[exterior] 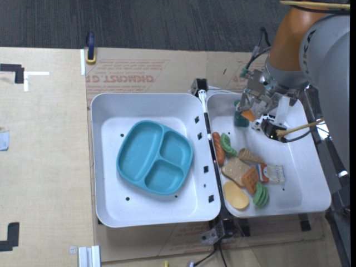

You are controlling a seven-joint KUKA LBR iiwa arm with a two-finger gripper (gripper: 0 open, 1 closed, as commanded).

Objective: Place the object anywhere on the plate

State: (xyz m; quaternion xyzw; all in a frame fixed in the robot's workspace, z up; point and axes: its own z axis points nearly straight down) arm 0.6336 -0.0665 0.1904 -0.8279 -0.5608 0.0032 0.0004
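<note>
Two shallow white bins sit side by side on a cardboard-covered bench, seen from above at a slant.

Nearest the viewer, at about 5 o'clock in the frame, the right bin (311, 188) holds a cluster of toy food: a round yellow piece (236, 196) at the front, a green ridged piece (260, 196) just beside it, a tan slice of bread (238, 170) touching an orange cracker-like piece (250, 178), and a small printed packet (271, 174) to their right. Just behind them, along the bin's left wall, lie an orange-red sausage shape (217, 148) and a green pod (228, 144).

Toward 9 o'clock of these, the left bin (105, 166) holds a blue three-compartment plate (154, 157), with nothing on it.

Farther back, at about 2 o'clock, the gripper (247, 113) hangs over the right bin's far left corner, with the grey arm (328, 43) and its orange band behind. A small orange and teal object (245, 117) sits at the fingertips, and the gripper appears closed on it.
</note>
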